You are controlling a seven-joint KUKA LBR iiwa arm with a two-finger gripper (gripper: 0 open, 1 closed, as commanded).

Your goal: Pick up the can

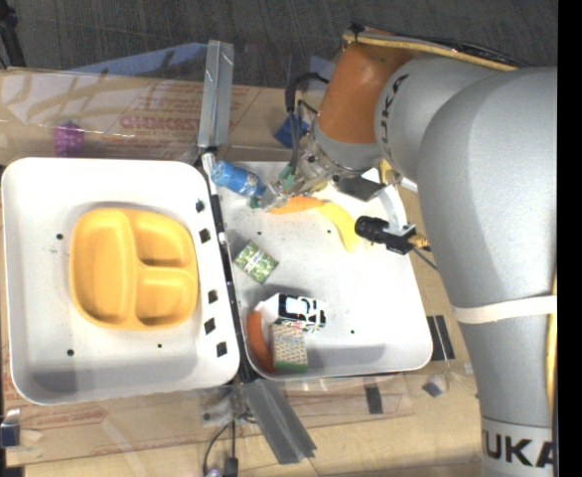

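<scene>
The end effector (293,179) reaches down into the far left corner of the right bin (395,311); whether it is apart or together, I cannot tell. Just beside it, toward the left, lies the can (235,179), blue and on its side, close to the wall between the bins. Near the end effector on the other side lies a yellow banana (333,217) with an orange piece touching it. Further toward the near side there are a small green packet (255,262), a black and white toy car (301,310), and a patterned box (290,346) beside an orange-red object. The left bin (33,366) holds a yellow divided plate (132,264). Both bins stand on the tabletop (92,112).
</scene>
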